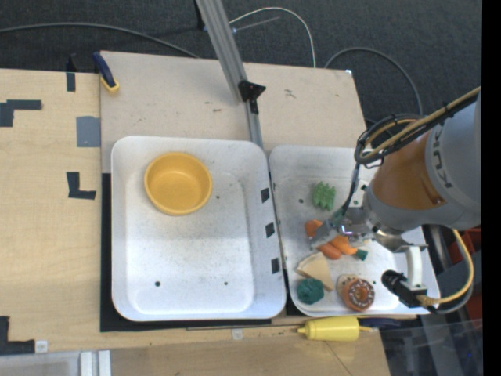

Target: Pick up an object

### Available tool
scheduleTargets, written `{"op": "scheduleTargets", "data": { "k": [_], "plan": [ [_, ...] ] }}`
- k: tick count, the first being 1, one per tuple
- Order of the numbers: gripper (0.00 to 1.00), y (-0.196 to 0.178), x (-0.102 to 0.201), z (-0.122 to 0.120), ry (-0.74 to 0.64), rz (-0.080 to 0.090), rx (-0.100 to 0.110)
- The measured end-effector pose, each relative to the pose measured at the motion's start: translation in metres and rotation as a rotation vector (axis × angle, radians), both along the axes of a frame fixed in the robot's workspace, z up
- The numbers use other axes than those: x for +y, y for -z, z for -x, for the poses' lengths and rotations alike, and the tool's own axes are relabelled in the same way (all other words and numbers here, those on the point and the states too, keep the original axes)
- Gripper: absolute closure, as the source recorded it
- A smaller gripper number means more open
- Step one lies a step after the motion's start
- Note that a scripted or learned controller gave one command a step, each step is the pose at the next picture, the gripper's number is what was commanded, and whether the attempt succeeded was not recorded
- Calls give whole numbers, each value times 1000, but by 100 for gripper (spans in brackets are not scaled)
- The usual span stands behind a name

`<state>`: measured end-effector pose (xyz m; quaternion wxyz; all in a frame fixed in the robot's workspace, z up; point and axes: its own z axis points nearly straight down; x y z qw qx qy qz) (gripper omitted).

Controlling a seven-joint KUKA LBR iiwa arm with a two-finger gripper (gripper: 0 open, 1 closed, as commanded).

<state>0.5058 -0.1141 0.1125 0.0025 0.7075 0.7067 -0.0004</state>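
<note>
Orange carrot (338, 247) lies just below the claw (342, 227), touching it.

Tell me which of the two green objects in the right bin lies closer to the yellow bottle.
The dark teal-green lumpy object, near the right white bin's front edge, just above the yellow bottle. The lighter green blocky piece sits farther back.

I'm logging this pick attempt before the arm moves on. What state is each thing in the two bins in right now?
Yellow bowl: upright, open side up, in the left bin.
Green block: lying free in the right bin.
Orange carrot pieces: lying just below the gripper; a grasp cannot be made out.
Cream wedge: lying flat.
Teal lump: lying free.
Brown round piece: lying flat.
</note>
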Motion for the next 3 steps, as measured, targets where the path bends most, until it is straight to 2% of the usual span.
{"op": "scheduleTargets", "data": {
  "k": [1, 3],
  "plan": [
    [100, -13, 1, -1, -2, -1, -5],
    [100, -123, 7, 4, -3, -3, 0]
  ]
}}
